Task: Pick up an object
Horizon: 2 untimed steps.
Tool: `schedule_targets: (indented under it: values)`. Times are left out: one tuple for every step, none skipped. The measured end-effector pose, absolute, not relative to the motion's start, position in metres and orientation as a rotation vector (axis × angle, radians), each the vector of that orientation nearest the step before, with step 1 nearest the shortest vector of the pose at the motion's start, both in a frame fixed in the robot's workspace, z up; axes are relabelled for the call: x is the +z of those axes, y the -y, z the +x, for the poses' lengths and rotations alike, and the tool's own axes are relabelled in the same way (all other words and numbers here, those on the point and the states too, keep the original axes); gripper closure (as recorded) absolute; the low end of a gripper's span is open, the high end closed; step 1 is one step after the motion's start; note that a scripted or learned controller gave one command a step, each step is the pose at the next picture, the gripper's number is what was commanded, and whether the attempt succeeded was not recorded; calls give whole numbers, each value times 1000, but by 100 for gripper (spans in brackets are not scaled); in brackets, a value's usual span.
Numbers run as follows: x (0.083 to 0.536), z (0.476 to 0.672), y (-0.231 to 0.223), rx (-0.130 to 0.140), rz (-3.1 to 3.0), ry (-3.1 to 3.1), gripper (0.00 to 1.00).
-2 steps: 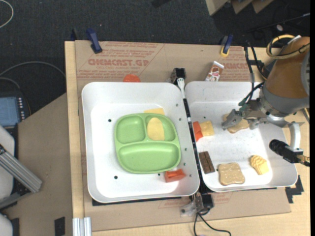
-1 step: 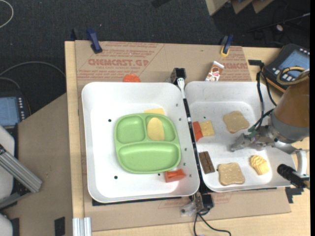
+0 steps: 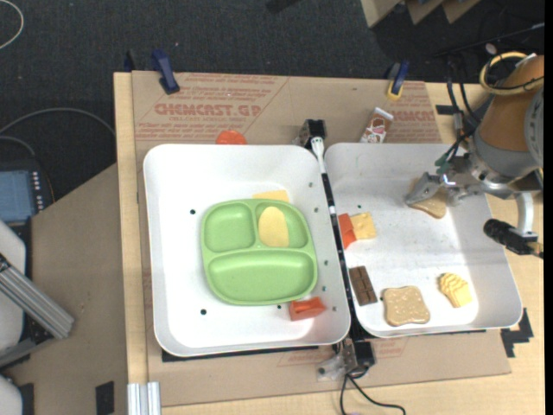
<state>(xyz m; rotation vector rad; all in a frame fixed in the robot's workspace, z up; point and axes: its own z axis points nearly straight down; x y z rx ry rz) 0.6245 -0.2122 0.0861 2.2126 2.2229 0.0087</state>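
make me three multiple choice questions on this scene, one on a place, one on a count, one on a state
1. Where is the green tray?
A. in the left bin
B. in the right bin
C. on the floor

2. How many compartments does the tray have?
A. one
B. three
C. five

3. What is at the gripper?
A. a tan piece, raised off the bin floor
B. the toast
C. the brown bar

Answers:
1. A, the tray lies flat in the left bin.
2. B, two small compartments sit above one long one.
3. A, the tan piece hangs at the fingertips in the right bin, while the toast and brown bar lie near that bin's front edge.
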Motion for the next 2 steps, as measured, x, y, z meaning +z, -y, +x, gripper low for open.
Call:
schedule_targets:
  values:
    - [95, 619, 214, -8, 2221, -2226, 100]
    - [152, 585, 165, 1, 2220, -2226, 100]
